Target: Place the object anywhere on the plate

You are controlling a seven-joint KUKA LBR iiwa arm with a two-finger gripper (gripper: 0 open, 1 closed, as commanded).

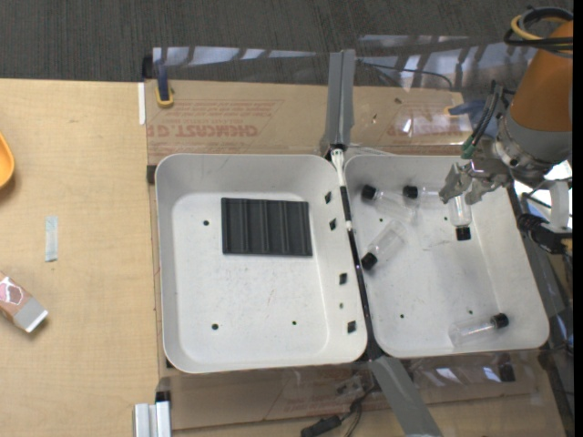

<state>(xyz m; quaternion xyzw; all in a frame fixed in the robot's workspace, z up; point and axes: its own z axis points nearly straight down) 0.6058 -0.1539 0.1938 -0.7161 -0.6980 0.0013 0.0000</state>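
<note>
Hanging upright from the fingers point(461, 209), which are clamped on its top, a clear vial point(462, 222) hovers over the right bin point(510, 244).

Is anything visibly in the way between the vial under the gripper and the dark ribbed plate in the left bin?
Yes. The vial hangs at the gripper over the right bin. The plate lies in the left bin. Between them stand the bins' raised adjoining walls; nothing lies on the plate.
</note>
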